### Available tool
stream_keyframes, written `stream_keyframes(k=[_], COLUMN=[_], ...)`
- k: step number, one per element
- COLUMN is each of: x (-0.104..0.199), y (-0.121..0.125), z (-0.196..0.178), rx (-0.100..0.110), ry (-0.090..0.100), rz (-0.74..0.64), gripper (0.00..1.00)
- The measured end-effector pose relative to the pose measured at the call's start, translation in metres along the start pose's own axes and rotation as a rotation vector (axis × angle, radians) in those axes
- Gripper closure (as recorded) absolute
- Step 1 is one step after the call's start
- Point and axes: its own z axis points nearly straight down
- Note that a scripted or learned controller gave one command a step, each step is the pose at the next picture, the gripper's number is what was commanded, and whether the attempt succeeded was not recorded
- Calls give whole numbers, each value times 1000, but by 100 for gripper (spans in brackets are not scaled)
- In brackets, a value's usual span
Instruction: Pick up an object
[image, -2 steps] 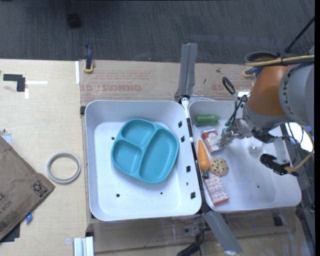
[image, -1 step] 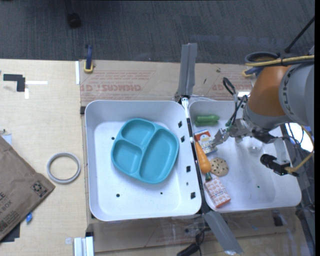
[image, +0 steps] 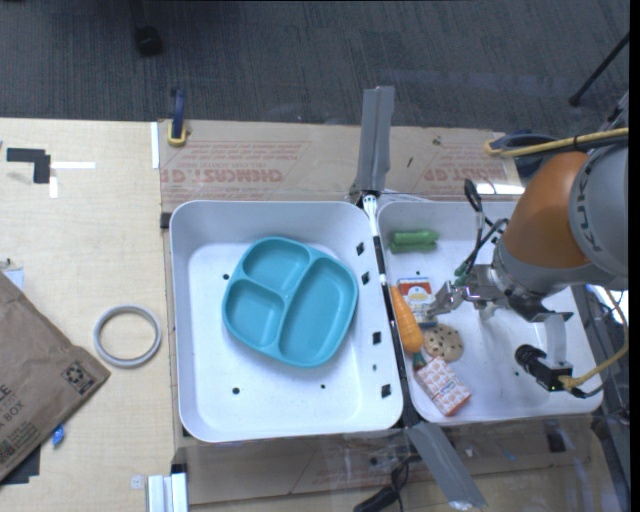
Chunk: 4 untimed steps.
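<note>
My gripper (image: 440, 303) hangs low in the right bin (image: 500, 395), its fingers pointing left toward the bin's left side. Just beside its tips lie an orange carrot (image: 405, 317) along the bin's left wall, a small white card with a red picture (image: 416, 293), and a cookie (image: 442, 343). Below them lies a red and white packet (image: 441, 385). A green pod-shaped toy (image: 413, 240) rests at the bin's far end. I see nothing clearly between the fingers.
The left bin (image: 200, 390) holds a teal divided plate (image: 290, 300). A roll of tape (image: 127, 334) and a brown cardboard piece (image: 35, 375) lie on the bench to the left. The divider wall between the bins runs right by the carrot.
</note>
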Motion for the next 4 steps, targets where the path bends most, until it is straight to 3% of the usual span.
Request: stream_keyframes(k=[1,2,3,4], x=[11,10,10,27], y=[-37,-36,-36,-31], z=[6,-3,-3,-94], rx=[13,13,13,15], ry=[-2,-1,-1,-1], rz=[-8,-4,-5,17], gripper=[0,100,0,0])
